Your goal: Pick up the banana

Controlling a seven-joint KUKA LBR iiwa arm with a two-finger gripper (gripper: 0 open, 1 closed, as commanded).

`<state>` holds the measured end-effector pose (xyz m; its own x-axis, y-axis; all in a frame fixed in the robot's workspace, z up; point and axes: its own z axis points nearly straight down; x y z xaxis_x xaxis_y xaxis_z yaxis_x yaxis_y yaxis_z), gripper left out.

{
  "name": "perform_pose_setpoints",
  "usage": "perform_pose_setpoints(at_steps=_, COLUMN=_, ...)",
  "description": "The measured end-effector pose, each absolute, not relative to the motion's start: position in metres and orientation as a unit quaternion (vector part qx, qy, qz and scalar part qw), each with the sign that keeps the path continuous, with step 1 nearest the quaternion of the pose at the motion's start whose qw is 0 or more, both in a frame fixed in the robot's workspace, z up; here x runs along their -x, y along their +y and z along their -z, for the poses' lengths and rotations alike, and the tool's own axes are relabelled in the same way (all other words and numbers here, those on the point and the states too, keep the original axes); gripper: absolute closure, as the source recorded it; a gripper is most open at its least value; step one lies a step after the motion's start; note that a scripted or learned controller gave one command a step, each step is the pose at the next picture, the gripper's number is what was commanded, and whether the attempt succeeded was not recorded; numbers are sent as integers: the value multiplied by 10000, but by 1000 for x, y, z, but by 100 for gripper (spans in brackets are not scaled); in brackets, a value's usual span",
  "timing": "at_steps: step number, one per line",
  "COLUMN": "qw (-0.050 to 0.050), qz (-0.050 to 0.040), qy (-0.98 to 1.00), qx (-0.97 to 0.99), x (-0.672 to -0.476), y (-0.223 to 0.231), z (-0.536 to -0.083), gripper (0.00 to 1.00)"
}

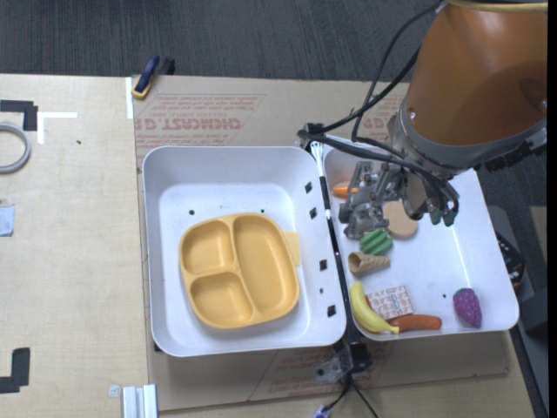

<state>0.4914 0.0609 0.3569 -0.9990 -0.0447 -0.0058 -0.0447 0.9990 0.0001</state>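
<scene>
1. Though the gripper (364,209) hangs low over the right bin (487,233), can't tell from this angle whether it's spread, pressed together or pinching anything; nothing visible in it.
2. Gripper sits w/ the big orange band (474,68) of the arm above it, black cables (383,68) looping off the wrist toward the bin's back-left corner.
3. Just below gripper, in right bin: green ridged piece (377,241), then a tan cone-like piece (368,262) beneath that. A flat tan disc (402,226) lies beside the green piece, toward the bin's middle.
4. An orange bit (342,190) pokes out near the bin's left wall, behind the gripper.
5. Banana (367,310) lies in the right bin's front-left corner, curved, well clear of gripper, untouched.
6. Touching/just beside banana: small printed card or packet (391,301) and an orange-red carrot-like piece (418,323) along the front wall.
7. Purple item (467,306) near the bin's front-right corner.
8. Left bin (165,259), touching right bin's left wall, holds a yellow three-compartment plate (239,270).
9. Both bins rest on printed cardboard (200,120), on a pale wood bench (70,259).
10. Bench bits left of the left bin: black tape marks (17,111), a grey ring (13,146); blue-yellow tool (146,77) at the cardboard's back corner.
11. Dark grey carpet (261,16) beyond the bench.
</scene>
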Motion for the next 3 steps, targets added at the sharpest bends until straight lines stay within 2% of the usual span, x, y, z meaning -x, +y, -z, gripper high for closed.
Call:
perform_pose_setpoints(at_steps=1, qw=3, qz=0, qy=9921, qx=-1253, x=-506, y=88, z=-225, gripper=100)
perform_pose_setpoints(at_steps=2, qw=9, qz=-2, qy=9996, qx=-292, x=-556, y=145, z=-136, gripper=100)
perform_pose_setpoints(at_steps=3, qw=22, qz=0, qy=9986, qx=532, x=-569, y=44, z=-281, gripper=100)
